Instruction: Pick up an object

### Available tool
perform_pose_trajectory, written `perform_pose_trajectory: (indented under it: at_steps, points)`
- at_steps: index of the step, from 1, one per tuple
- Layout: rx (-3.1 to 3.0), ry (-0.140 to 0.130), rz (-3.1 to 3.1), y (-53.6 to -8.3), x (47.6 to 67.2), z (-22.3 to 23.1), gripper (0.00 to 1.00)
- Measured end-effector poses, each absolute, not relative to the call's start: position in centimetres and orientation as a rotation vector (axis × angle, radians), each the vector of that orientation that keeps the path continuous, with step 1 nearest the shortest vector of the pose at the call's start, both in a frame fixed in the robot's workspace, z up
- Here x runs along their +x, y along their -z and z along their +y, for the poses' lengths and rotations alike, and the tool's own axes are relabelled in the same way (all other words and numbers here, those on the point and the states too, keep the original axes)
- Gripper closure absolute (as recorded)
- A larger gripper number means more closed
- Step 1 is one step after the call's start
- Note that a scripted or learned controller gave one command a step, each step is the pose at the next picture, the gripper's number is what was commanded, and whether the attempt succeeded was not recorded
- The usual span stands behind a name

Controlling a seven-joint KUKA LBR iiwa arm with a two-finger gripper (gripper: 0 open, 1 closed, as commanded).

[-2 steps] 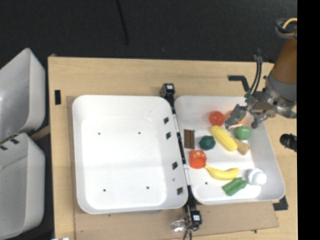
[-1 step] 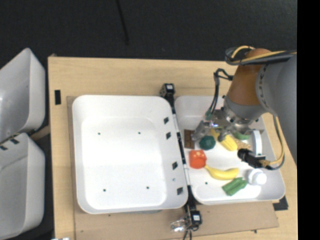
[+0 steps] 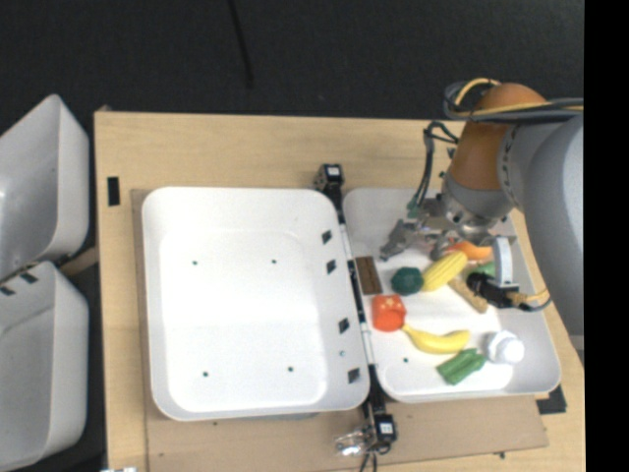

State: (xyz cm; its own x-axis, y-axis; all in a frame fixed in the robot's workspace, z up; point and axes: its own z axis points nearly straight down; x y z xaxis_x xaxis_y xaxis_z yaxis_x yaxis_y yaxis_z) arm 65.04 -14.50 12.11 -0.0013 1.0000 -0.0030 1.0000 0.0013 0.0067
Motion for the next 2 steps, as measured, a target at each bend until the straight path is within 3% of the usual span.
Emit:
perform_pose_trajectory:
  at_steps: [1,2]
  points:
    - [2.202,-0.017,2.211,-11.58,63.63,-14.40,0.00]
    - [2.202,-0.020,2.207,-11.53,63.71,-14.45,0.00]
